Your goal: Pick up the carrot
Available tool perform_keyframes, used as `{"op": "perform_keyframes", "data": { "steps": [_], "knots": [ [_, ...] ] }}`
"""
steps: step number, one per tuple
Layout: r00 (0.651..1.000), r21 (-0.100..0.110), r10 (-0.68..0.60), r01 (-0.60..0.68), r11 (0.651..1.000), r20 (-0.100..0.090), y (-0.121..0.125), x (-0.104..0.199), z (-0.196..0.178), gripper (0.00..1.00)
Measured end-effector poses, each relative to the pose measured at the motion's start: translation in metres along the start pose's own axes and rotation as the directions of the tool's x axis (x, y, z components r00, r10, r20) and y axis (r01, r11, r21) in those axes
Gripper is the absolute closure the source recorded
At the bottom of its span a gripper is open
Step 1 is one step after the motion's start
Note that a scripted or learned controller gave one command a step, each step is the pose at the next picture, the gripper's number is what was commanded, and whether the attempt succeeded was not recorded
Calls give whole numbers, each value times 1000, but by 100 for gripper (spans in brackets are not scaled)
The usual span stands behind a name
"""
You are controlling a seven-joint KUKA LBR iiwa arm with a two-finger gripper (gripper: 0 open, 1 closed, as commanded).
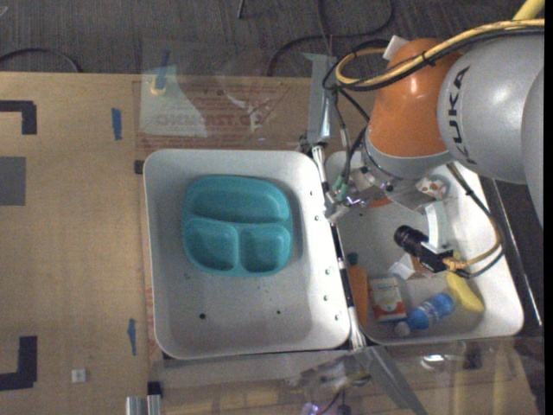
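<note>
1. Carrot and both bins sit on a tan worktop marked with blue tape.
2. The grey arm, with its orange band, reaches in from the right over the right bin's far end.
3. The left bin holds a teal divided plate toward its far side.
4. The right bin holds the clutter at its near end.
5. The gripper hangs below the wrist, by the wall between the bins; whether it is released or clenched cannot be told.
6. A yellow item, a blue bottle and a small red-and-white carton lie together, near the carrot.
7. The carrot, a slim orange piece, lies along the right bin's left wall, just beside the carton and apart from the gripper.
</note>
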State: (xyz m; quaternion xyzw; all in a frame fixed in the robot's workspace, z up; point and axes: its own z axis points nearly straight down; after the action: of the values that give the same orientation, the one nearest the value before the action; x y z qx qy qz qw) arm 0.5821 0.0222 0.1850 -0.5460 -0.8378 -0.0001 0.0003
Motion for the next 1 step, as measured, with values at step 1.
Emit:
{"op": "perform_keyframes", "data": {
  "steps": [1],
  "knots": [
    [1000,0,-2,2,1000,0,-27,-25,0,100]
  ]
}}
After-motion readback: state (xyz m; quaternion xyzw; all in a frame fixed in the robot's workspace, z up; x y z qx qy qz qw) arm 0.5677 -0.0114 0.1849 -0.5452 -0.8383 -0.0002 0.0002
